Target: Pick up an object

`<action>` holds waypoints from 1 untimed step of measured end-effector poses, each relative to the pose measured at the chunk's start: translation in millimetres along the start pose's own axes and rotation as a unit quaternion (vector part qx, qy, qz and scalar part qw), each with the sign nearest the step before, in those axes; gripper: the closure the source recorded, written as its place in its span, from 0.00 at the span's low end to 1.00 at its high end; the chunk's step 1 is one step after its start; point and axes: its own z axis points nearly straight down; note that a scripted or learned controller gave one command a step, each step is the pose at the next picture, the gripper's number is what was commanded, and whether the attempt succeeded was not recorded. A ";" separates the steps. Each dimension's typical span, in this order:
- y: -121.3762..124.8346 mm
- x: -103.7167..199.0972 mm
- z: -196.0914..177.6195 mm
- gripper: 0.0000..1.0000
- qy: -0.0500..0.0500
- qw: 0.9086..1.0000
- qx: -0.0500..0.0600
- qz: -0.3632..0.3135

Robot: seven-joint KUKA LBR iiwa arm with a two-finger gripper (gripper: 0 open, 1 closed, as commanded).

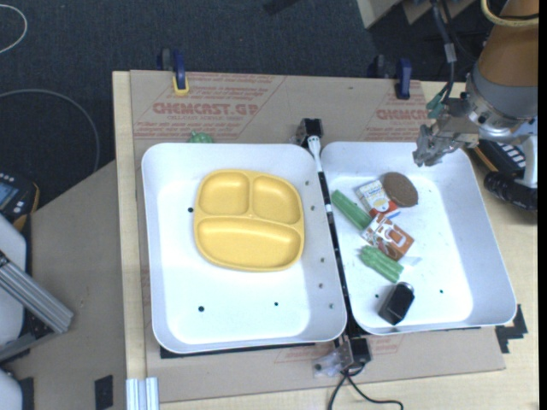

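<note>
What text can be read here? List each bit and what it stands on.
"CHEMCAST GP" in red, on the brown board behind the left bin.
"CHEMCA..." in red, cut off by the gripper, on the same board behind the right bin.
Print on the small packets in the right bin: too small to read.

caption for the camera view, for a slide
KUKA arm's gripper above the right bin's far edge; small items lie inside; yellow divided plate in the left bin.

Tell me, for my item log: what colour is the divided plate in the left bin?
Yellow; the divided plate shows in the camera view.
</note>
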 end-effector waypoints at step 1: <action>-34.6 42.0 37.1 1.00 0.002 1.000 0.005 -0.001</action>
